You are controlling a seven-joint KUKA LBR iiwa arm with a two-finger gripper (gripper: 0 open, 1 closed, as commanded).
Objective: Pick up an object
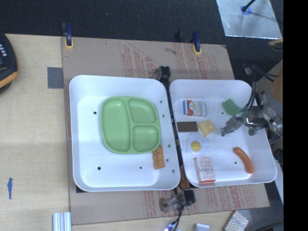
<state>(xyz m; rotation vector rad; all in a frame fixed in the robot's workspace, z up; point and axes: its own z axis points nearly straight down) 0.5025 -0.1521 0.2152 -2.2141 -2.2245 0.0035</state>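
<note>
Partly cut off, the tool (230, 127) hangs over the right bin (217, 179).

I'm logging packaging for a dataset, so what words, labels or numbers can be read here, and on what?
None can be read for sure.
Cardboard sheet: red printed lines, too blurred.
Upper carton: red and blue label, too small.
Lower carton: red print, too small.
Device at the left edge: buttons, markings too small.
</note>
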